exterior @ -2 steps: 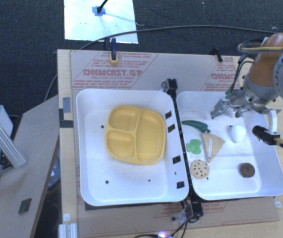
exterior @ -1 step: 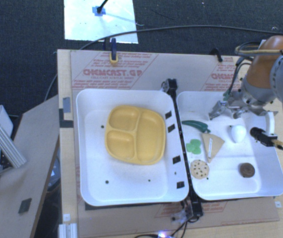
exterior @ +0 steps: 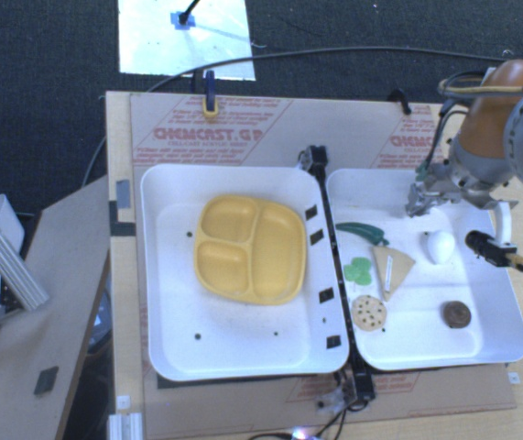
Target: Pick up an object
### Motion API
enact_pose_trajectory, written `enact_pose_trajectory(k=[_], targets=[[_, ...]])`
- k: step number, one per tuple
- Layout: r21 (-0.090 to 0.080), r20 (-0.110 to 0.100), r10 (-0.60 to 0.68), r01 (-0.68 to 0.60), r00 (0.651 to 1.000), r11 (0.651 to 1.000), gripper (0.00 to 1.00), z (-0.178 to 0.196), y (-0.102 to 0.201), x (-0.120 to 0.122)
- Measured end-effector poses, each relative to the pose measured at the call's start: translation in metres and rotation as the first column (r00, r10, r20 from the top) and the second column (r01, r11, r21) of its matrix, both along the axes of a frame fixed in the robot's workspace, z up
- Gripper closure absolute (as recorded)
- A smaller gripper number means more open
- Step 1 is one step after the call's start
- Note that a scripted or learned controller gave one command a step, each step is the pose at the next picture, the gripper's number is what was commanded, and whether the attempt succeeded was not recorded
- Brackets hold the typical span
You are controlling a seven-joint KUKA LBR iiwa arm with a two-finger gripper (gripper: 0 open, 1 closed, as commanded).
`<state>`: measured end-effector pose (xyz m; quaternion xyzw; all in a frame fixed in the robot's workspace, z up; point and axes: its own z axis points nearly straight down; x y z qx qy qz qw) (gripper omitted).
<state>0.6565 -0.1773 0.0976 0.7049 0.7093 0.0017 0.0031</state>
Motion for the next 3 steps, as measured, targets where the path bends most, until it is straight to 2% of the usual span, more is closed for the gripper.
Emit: enact_pose_trajectory(k=[1,2,3], targets=[[0.000,0.000,-0.001,0.001,1.000,1.000,1.00,0.045,0.002,0.005],[-0.001,0.003,-0.002,0.002,1.000,1.000,1.00,0.110,0.000,0.002],[0.001,-0.003,0.000,0.000,1.000,1.000,1.00,0.113,0.000,0.003]])
